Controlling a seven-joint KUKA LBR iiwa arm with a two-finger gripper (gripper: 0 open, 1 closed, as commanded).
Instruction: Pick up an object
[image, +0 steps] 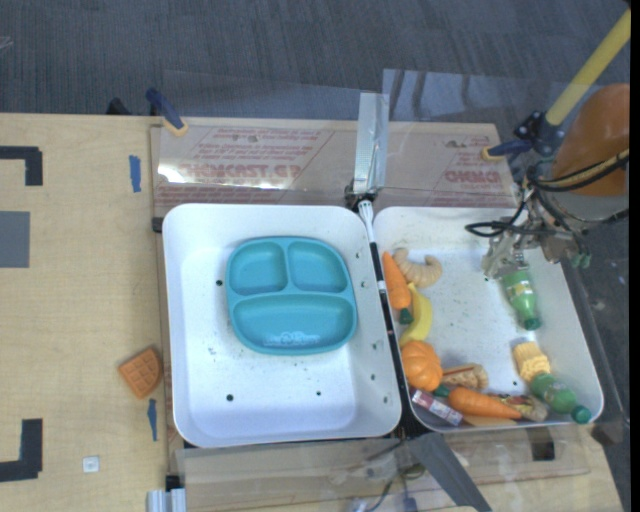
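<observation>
My gripper (508, 258) hung at the small green plastic bottle's (522, 300) upper end; whether it was clamped, I could not tell. Nothing looked lifted. Farther off lay the corn cob (530, 358) and orange carrot (482, 404).

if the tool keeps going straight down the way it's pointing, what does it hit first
Most likely the green bottle, lying in the right bin just below the tool. Depth is hard to judge from this slanted view, so it might land on the bin floor beside it.
</observation>
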